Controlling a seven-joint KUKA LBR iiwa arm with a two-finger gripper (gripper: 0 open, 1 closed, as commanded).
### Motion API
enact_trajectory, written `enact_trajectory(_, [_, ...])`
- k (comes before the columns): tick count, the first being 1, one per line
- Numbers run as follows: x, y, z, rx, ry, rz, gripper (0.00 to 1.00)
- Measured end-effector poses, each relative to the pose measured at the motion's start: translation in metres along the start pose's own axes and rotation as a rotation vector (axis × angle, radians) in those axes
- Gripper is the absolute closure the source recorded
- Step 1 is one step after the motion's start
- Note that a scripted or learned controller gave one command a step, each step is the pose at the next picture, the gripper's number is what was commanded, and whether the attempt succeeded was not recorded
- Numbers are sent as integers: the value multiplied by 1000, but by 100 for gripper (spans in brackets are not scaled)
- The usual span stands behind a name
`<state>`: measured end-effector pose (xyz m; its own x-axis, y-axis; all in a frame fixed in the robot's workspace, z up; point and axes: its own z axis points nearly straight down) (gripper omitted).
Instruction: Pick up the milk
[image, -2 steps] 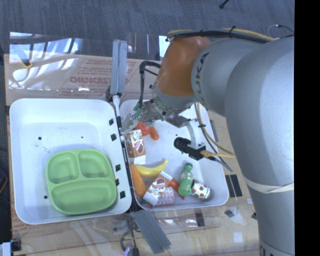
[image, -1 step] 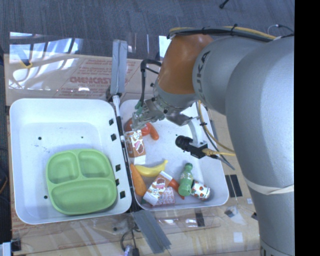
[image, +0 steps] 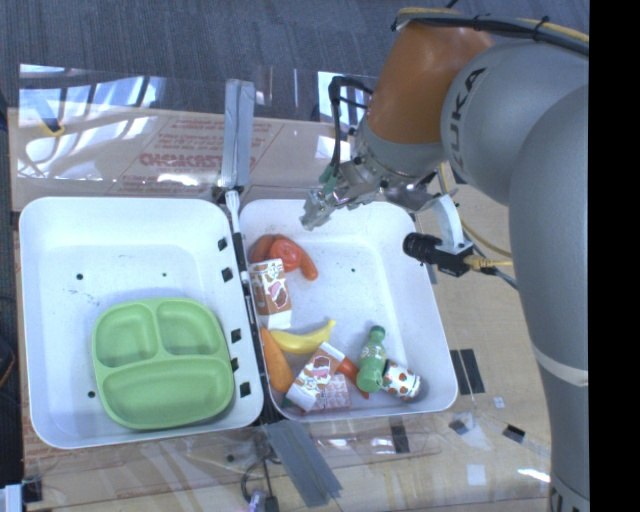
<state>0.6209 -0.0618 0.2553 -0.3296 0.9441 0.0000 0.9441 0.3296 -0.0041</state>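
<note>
The gripper (image: 318, 207) is seen above the far edge of the right bin (image: 400, 290); whether it is released or clenched cannot be told. The milk (image: 270, 290), a small carton, is stood against the bin's left wall, beside a red pepper (image: 290, 254) and a banana (image: 303, 337). A green plate (image: 160, 362) is held in the left bin (image: 60, 240).

Colours, both bins

Bins (image: 60, 240) white; tray (image: 160, 362) pale green. Milk (image: 270, 290) white with brown-red print; second carton (image: 320, 382) white with red marks. Banana (image: 303, 338) yellow, carrot (image: 279, 366) orange, bottle (image: 372, 360) green, red-orange piece (image: 292, 255). Arm (image: 520, 130) grey with orange band; claw (image: 322, 205) grey metal.
</note>
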Motion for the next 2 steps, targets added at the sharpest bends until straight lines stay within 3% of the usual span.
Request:
enact_trajectory(1, [82, -56, -24, 1, 1, -164, 100])
enact_trajectory(2, [103, -95, -21, 1, 1, -366, 100])
